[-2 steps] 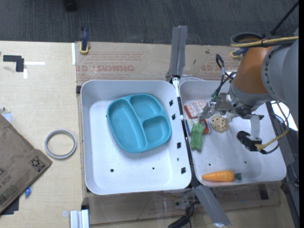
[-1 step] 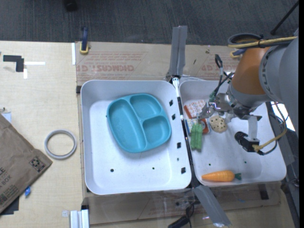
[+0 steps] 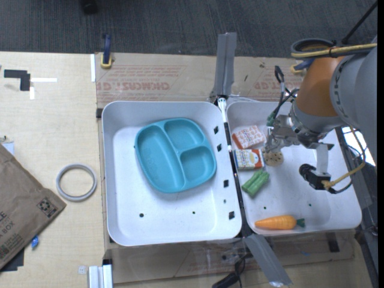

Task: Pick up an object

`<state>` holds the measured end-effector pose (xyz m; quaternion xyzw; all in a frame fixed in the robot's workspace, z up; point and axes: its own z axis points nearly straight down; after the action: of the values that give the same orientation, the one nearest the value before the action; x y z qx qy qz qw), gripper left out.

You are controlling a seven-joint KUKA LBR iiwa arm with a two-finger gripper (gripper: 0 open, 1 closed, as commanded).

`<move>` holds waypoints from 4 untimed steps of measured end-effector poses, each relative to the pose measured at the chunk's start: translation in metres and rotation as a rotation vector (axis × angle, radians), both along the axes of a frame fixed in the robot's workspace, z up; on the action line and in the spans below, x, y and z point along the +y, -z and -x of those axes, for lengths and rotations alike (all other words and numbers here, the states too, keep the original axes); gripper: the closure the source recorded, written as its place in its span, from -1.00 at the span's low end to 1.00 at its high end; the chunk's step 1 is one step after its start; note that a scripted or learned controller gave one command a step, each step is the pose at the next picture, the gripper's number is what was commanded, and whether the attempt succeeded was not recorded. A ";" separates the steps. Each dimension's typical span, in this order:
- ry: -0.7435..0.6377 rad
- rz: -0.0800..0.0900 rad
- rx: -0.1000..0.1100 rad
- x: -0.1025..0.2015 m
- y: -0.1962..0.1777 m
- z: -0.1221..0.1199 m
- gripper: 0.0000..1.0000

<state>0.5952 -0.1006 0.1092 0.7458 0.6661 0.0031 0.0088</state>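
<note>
Carrot (image 3: 276, 222) at 6 o'clock of the right bin (image 3: 345, 218) — untouched. Green piece (image 3: 255, 183), 2 snack packets (image 3: 248, 137) at 9 o'clock. Gripper (image 3: 275, 155) low beside the packets; grip state cannot be told. Nothing visibly lifted — pick remains undone.

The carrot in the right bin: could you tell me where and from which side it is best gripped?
Grip the carrot across its thick orange middle, coming straight down from above. It lies flat and lengthwise near the right bin's front wall, with open floor around it for the gripper.
</note>
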 end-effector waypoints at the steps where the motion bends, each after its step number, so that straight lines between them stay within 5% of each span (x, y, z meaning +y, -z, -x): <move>1: -0.131 -0.006 0.017 0.035 -0.082 -0.046 1.00; 2: -0.173 -0.007 0.019 0.092 -0.098 -0.032 1.00; 3: -0.289 -0.006 0.020 0.065 -0.117 0.009 1.00; 4: -0.132 -0.006 0.019 0.122 -0.081 -0.035 1.00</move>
<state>0.6306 0.0218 0.1907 0.7002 0.7139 -0.0012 0.0000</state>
